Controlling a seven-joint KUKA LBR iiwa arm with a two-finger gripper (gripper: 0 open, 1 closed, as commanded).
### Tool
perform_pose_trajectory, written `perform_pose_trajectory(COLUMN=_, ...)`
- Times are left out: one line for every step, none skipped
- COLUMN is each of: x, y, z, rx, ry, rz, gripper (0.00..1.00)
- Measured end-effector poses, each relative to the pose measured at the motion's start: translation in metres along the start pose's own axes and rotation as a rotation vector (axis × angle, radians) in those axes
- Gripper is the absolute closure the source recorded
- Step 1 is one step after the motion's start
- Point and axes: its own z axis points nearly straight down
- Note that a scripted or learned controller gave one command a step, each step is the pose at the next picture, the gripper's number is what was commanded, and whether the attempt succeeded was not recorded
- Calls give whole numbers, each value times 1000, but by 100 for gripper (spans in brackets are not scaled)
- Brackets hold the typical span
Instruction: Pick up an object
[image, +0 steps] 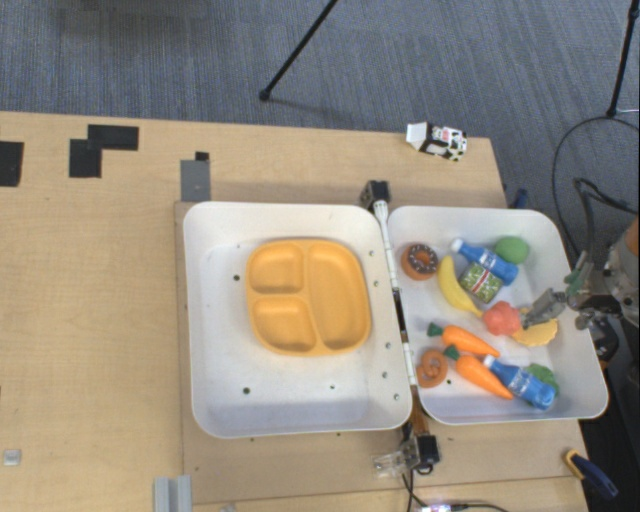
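Your gripper (548, 303) sits low at the right bin's (575, 400) right edge, fingers apart, beside the yellow piece (537, 333) and pink toy (502, 319), gripping nothing.

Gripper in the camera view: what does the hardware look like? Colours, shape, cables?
The gripper shows slim dark grey metal fingers projecting from a blocky grey and black body at the view's right edge. A sliver of orange, the arm's band, sits just above it. Thin black cables loop behind the wrist. No markings are legible at this size.
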Motion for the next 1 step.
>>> perform_pose_trajectory(x=65, y=58, z=65, rx=-1, ry=1, rz=75, gripper=0)
